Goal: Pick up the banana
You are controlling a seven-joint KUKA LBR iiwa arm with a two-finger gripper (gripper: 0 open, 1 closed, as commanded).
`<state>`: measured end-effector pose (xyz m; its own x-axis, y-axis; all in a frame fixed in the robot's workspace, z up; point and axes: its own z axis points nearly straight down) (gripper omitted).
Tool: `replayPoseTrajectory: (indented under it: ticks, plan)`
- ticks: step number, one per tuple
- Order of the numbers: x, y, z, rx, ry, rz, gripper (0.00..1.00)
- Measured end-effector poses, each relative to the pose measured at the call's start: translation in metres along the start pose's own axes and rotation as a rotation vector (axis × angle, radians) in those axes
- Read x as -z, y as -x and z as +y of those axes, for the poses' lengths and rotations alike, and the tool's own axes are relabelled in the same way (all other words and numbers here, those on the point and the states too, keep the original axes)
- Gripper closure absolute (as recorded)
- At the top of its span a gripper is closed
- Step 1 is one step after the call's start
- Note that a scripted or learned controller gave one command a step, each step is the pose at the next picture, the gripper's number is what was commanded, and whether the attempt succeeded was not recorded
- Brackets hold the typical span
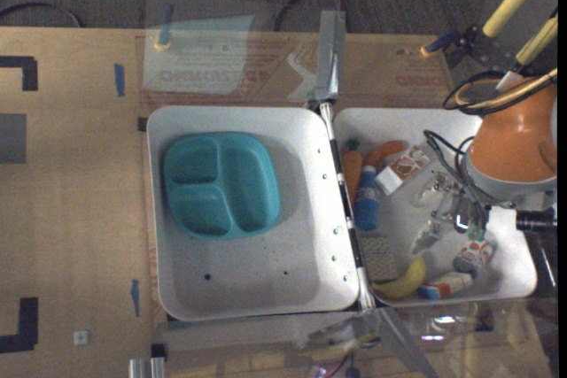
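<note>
Where the banana (403, 281) lies in the right bin (523, 279), gripper (443, 221) above, grip state unclear, labels unreadable

The light is even and quite soft, with no hard shadows. A weak shadow lies under the teal plate (221, 183) in the left bin (257, 279). A clear plastic sheet (199, 49) in the upper left gives pale glare. The picture is a little grainy and soft, and the arm (514, 142) at the right edge looks blurred.
</note>
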<state>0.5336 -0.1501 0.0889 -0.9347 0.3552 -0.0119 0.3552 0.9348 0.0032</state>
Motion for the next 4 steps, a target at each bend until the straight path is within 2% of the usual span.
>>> replayPoseTrajectory:
  ticks: [1,2,3,4]
  plan:
    - [0.001,-0.036,0.026,0.057,-0.002,-0.003,0.00]
    - [0.013,-0.032,0.027,0.054,0.002,-0.015,1.00]
    - [0.002,-0.062,0.028,0.176,-0.001,-0.010,1.00]
    - [0.079,-0.058,0.009,0.388,0.000,0.005,1.00]
